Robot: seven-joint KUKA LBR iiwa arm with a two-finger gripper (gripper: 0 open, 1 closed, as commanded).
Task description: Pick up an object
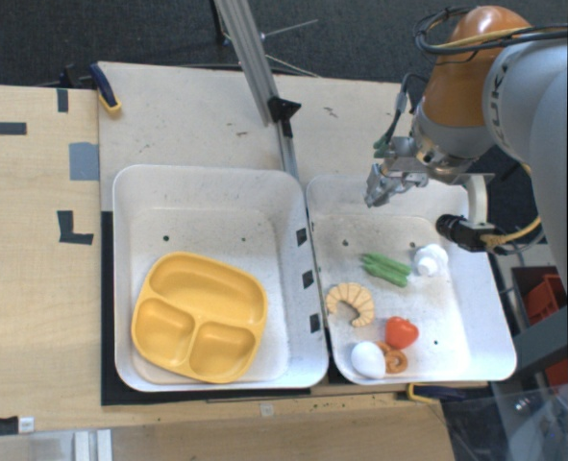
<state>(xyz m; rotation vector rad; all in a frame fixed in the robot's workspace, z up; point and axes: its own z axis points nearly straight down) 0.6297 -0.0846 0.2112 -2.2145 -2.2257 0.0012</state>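
The right bin [476,349] holds a green bean pod [386,268], a tan croissant [351,303], a red pepper [401,332], a white egg [367,358], a small orange pretzel [394,358] and a white bottle-like piece [428,260]. My gripper [379,191] hangs over the far edge of this bin, above and behind the green pod, with nothing visible between its fingers.
The left bin [207,190] holds a yellow divided plate [200,316]. A metal pole [255,60] slants down to the gap between the bins. The grey arm with its orange band [476,65] fills the upper right.
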